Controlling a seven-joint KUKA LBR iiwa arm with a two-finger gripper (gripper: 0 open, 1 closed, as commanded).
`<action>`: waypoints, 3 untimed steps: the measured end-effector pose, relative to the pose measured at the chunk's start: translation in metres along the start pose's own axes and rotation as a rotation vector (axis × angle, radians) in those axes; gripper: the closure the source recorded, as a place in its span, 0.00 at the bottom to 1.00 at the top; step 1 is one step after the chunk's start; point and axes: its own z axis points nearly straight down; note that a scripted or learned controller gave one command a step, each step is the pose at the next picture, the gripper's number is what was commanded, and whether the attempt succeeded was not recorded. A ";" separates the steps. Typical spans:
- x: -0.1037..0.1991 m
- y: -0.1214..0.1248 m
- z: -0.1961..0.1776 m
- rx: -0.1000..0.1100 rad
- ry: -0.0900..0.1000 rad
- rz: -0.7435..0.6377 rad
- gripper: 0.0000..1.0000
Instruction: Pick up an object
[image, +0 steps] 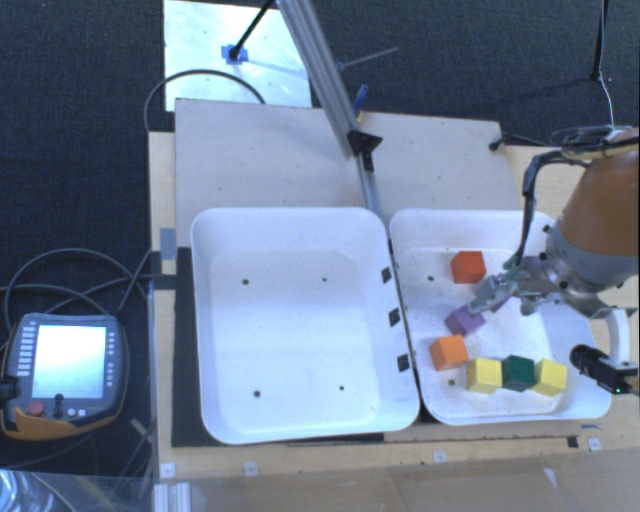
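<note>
— What did the arm look like?
— It was grey, with a rounded orange band above the wrist, a black cable looping beside it, and metallic fingers.

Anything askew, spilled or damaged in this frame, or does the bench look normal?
Nothing stands out. All six blocks lie inside the right bin: red, purple, orange, and a yellow, green, yellow row along its near side. The gripper sits beside the purple one.
</note>
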 end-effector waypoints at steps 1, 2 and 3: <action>0.000 0.000 0.000 -0.001 0.000 0.001 0.00; 0.002 -0.009 0.057 0.005 0.001 0.002 0.00; 0.002 -0.004 0.089 -0.014 -0.002 -0.001 0.00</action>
